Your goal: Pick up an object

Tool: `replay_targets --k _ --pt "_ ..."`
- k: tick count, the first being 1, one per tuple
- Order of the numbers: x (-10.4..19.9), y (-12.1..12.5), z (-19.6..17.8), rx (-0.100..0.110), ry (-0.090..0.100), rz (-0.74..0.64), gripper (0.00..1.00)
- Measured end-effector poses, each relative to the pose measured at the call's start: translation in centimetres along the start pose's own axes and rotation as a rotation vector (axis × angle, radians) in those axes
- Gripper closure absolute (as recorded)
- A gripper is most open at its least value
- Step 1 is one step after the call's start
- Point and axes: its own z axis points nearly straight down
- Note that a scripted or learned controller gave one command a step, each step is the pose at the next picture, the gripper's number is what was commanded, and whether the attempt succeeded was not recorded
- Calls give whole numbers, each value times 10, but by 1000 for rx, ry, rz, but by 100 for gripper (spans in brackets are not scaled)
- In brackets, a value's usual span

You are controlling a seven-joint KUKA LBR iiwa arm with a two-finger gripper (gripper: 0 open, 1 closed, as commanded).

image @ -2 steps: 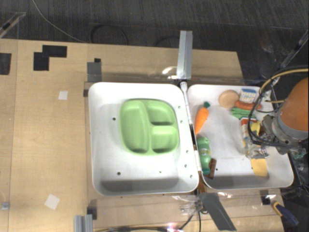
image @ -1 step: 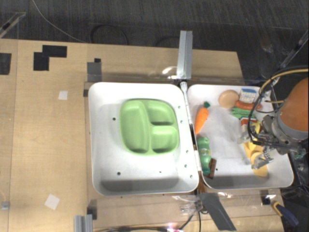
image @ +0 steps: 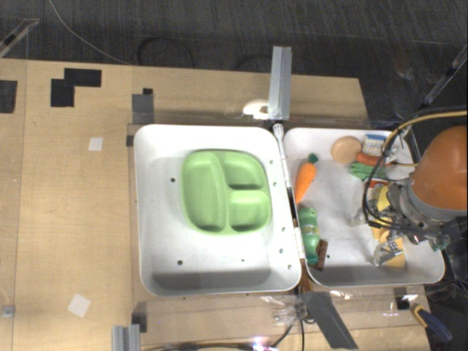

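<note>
Camera view, read from the near rim of the right bin point(image: 365, 280) outward; all places given relative to that bin. Gripper point(image: 386, 253) sits low in the bin's near-right corner, over a yellow item point(image: 395, 260) lying against the near wall. Pincer state: cannot tell; the tips blur into cables and the item beneath, and nothing is clearly seen clamped.

Along the bin's left wall, nearest first: a small dark block point(image: 322, 253), a green bottle point(image: 309, 225), then a toy carrot point(image: 304, 179) with its leafy end toward the far side. At the far wall: a tan round object point(image: 345, 149) and some green and red pieces point(image: 362, 170), partly hidden by the arm point(image: 439, 178). Beyond the left wall, the left bin point(image: 157, 218) holds a green divided tray point(image: 225, 190).

Judgement: the yellow item looks like the target. To do the grasp well, centre the tips over it, keep clear of the near wall, close fully before lifting, then rise straight. A thing this close to the corner risks a glancing or one-sided pinch.
</note>
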Motion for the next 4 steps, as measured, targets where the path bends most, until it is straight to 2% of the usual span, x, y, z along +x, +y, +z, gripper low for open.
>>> replay_targets --k 1,2,3,4 --pt "-1 -14 0 -1 -3 -472 0" --pt "11 -22 0 -3 -3 -596 0" --pt "15 -20 0 0 -5 -614 0" --pt "15 -21 0 1 -3 -687 0"
